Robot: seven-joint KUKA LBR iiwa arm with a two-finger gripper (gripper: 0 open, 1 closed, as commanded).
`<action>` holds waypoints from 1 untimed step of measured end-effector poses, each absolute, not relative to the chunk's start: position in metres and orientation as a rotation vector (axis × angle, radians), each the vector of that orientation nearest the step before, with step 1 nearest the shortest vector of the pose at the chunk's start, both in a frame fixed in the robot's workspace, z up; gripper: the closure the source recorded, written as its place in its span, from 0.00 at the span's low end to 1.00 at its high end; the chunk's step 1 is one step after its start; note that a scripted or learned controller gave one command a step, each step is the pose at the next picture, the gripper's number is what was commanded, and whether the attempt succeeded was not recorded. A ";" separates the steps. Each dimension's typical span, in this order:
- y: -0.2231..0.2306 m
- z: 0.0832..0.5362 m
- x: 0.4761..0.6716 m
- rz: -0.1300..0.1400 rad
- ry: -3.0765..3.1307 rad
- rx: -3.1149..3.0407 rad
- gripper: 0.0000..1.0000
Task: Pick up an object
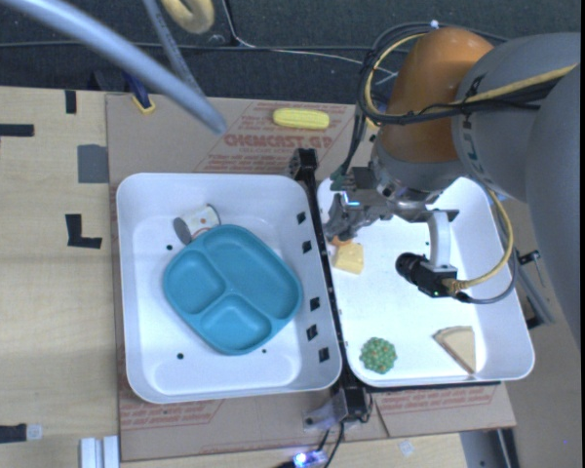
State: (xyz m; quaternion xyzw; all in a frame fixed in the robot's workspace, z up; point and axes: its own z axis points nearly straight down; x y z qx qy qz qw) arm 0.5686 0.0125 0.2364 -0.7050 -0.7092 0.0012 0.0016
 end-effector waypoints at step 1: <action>0.063 0.225 0.562 0.003 -2.226 -2.213 1.00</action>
